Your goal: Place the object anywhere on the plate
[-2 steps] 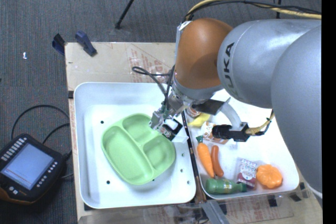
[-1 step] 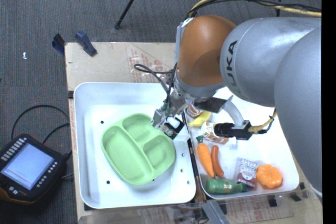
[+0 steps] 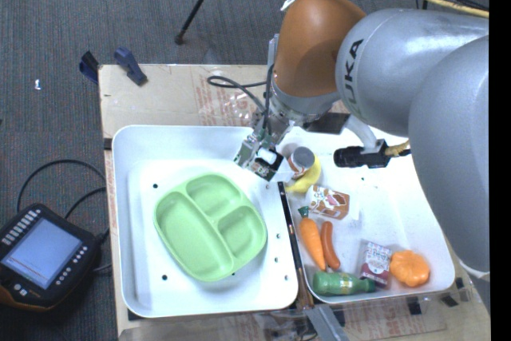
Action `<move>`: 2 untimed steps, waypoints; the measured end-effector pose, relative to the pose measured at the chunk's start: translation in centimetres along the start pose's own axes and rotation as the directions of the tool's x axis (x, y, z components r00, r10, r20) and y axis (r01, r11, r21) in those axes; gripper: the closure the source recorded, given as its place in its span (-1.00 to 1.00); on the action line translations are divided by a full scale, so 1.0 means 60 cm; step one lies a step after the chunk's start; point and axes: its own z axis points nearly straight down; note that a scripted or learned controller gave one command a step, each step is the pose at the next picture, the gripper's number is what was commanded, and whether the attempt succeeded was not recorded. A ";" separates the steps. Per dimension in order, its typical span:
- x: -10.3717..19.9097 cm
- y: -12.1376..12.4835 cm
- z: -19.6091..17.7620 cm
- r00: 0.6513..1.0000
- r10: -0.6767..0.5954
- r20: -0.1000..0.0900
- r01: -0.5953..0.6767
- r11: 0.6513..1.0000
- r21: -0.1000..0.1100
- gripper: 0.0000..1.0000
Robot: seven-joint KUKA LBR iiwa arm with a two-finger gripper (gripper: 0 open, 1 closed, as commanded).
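A light green plate [image 3: 209,226] with three compartments lies in the left white bin [image 3: 126,235]. My gripper [image 3: 259,155] hangs over the back right part of that bin, just beyond the plate's far right rim and close to the divide between the bins. Whether anything sits in it is too small and dark to make out. The grey arm with its orange band [image 3: 318,44] reaches down to it from the right.
The right bin [image 3: 427,212] holds a banana [image 3: 306,179], a small can [image 3: 301,159], a snack packet [image 3: 330,204], a carrot [image 3: 311,242], a sausage [image 3: 329,244], a green bottle [image 3: 342,283], a red packet [image 3: 375,261] and an orange [image 3: 409,268]. Blue clamps [image 3: 128,65] sit at the bench's back left.
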 end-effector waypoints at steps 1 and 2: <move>0.147 0.028 0.090 0.997 0.072 -0.002 -0.072 0.997 0.004 1.00; 0.094 -0.065 0.002 0.990 0.140 -0.001 -0.140 0.990 0.002 1.00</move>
